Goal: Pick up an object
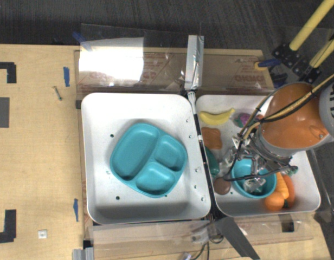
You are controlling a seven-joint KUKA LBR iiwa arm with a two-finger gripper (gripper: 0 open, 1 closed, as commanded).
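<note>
Nearest the camera's edge of the right bin lies an orange carrot-like piece, partly tucked behind the blue bowl and cut off by it. My jaws hang right over that bowl, down inside its rim; cables and my own wrist cover them, so I cannot tell whether they are released or clenched, and I see nothing plainly between them. Just left of the bowl sits a small brown rounded thing, too blurred to name. Further back in the same bin lie a brown flat piece, then a yellow banana by the far wall, with a small purple and green bit beside it, half hidden by my arm. The left bin holds a teal divided plate with three compartments. Beyond the bins, on the desk, clear sheeting covers brown card with reddish print I cannot read
</note>
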